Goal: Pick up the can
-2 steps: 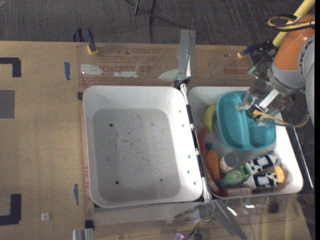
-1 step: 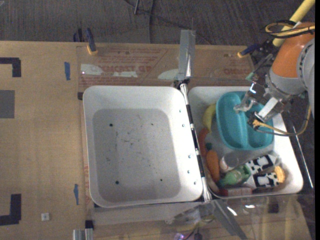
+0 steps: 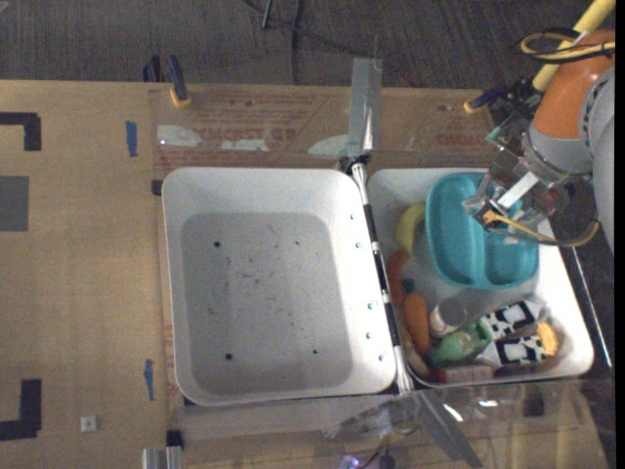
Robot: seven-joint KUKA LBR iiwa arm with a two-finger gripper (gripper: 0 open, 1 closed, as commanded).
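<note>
Camera view: my gripper [image 3: 491,206] hovers above teal container [image 3: 479,242] in right bin [image 3: 576,301]; finger state, cannot tell. Nothing held. Can, I judge, grey cylinder [image 3: 451,313] among clutter at bin's near side, untouched. Descent, grasp, lift all remain.

And here's the arm [image 3: 576,115], rounded and bulky, an orange band wrapping the casing with pale grey shell just below it. Past that grey section the body narrows into darker metal parts, boxy and angular, with glints of silver on the edges. The gripper [image 3: 496,208] shows light, almost white flat pieces set against dark hardware. A yellow cable [image 3: 547,39] loops up near the orange band, and another thin yellow-and-dark cable curls out beside the gripper. Fine details such as screws are too blurred to make out.
</note>
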